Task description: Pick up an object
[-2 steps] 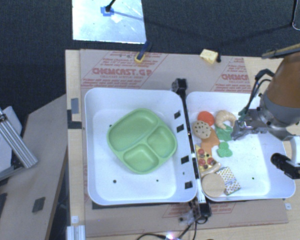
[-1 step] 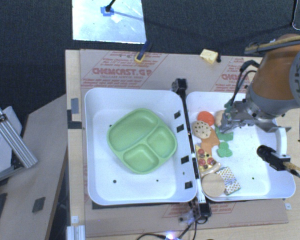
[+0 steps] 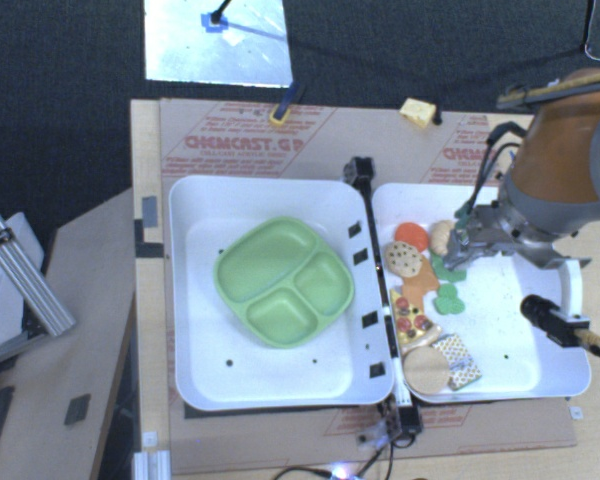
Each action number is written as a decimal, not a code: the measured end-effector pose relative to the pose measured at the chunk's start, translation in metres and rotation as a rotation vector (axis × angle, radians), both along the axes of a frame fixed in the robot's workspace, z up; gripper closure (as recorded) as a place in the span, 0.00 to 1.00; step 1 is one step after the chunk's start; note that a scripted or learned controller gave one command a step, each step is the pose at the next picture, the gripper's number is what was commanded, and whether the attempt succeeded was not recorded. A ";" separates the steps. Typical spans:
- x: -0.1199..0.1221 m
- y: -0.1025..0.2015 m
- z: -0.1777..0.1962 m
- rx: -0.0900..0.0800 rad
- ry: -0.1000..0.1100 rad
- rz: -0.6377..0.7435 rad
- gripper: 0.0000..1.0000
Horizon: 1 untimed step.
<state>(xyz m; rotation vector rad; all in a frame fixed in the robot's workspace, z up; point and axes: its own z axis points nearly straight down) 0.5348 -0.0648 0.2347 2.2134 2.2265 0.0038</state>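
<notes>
Desk [image 3: 230,133] carries two bins: green tray [image 3: 283,281] in left bin [image 3: 195,368]. End effector [image 3: 458,253] low over toys [image 3: 420,298] along right bin's [image 3: 540,368] left edge; can't tell its state.

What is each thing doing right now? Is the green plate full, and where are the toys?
Green divided plate: upright in the left bin, nothing on it.
Toy foods: piled along the right bin's left side.
Cookie: lying flat.
Gripper: low over the toys.

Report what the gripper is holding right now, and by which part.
Cannot be told: the gripper sits low over the toy food in the right bin, beside a green piece, but nothing shows between its fingers.
</notes>
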 end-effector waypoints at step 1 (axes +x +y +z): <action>0.006 0.010 -0.015 0.000 0.003 0.000 1.00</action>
